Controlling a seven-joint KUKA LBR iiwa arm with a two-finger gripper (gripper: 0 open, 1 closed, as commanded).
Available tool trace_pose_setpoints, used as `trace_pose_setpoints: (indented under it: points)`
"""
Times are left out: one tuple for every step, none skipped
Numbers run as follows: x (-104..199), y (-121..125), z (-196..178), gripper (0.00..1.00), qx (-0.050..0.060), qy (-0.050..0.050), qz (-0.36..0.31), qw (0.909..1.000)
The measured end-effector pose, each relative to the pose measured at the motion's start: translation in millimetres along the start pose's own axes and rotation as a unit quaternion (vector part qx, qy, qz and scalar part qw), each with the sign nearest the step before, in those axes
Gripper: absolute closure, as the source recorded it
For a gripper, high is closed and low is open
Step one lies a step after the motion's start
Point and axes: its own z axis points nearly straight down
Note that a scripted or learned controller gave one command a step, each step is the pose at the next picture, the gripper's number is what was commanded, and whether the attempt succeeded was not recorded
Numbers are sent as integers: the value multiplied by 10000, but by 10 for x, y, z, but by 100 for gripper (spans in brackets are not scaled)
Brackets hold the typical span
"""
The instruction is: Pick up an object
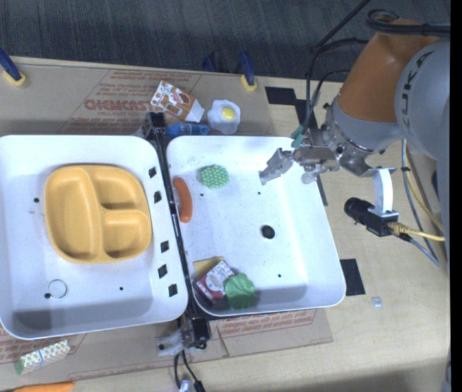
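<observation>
Risks at the right bin, and a count of what I am seeing

Risk first. I am watching the gripper (273,168) hanging over the far right part of the right bin (317,243), close to its far rim, and I cannot tell from here how far its fingers are parted; nothing is showing between them, so I am treating it as carrying nothing. No object is lying directly under it, so a straight descent is likely closing on bare floor. The nearest candidate, the green ball (214,175), is sitting near the bin's far left, well apart from the fingers. The orange sausage (184,199) is lying against the left wall, where a finger is liable to strike the rim. At the near left corner the green block (241,289) is touching the red packet (213,279), so a grasp there is risking both or neither.

Counting now: I am seeing two white bins. The left bin (11,219) is holding one yellow tray (99,212). The right bin is holding four objects: one ball, one sausage, one block, one packet. Outside, beyond the far rims, one snack box (169,99), one blue item (187,129) and one yellow-and-white toy (224,114) are lying on the cardboard (100,96).
</observation>
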Motion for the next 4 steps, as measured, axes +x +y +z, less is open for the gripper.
trace_pose_setpoints:
  points:
    - [263, 626, 1282, 0, 21, 5, 328, 9995]
    - [692, 569, 1582, 0, -3, -5, -34, 10000]
    - [692, 569, 1581, 0, -4, -6, -34, 10000]
    - [694, 570, 1480, 100, 8, -4, -48, 10000]
